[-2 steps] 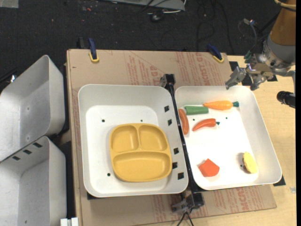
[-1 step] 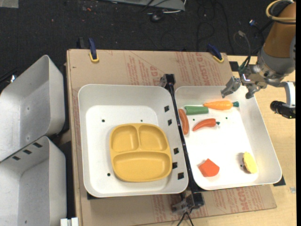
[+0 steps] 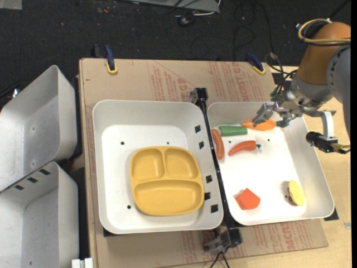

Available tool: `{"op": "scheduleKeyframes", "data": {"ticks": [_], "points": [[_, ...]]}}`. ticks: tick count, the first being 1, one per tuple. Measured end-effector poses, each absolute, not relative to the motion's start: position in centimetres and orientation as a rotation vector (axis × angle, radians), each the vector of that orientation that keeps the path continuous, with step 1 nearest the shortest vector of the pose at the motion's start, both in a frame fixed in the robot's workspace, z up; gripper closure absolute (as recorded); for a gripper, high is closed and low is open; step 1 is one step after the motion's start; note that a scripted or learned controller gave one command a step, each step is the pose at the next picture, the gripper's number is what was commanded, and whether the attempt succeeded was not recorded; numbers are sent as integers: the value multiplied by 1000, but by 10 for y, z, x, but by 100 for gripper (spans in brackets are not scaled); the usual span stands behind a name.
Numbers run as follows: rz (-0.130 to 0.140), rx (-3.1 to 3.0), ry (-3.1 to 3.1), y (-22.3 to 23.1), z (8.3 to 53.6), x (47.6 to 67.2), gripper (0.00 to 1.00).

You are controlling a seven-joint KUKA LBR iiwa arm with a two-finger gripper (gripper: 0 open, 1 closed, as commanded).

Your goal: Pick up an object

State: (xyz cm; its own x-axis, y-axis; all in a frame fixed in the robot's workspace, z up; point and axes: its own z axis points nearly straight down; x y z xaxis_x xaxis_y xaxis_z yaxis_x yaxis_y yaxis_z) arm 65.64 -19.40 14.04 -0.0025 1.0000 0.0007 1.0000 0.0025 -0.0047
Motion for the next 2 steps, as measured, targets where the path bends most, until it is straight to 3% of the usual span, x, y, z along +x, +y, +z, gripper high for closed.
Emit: {"op": "scheduleKeyframes", "data": {"ticks": [1,2], "points": [[3,-2217,-2224,-193,90,656,0],[4,-2216,-2226,-193,103,657,100]]}}
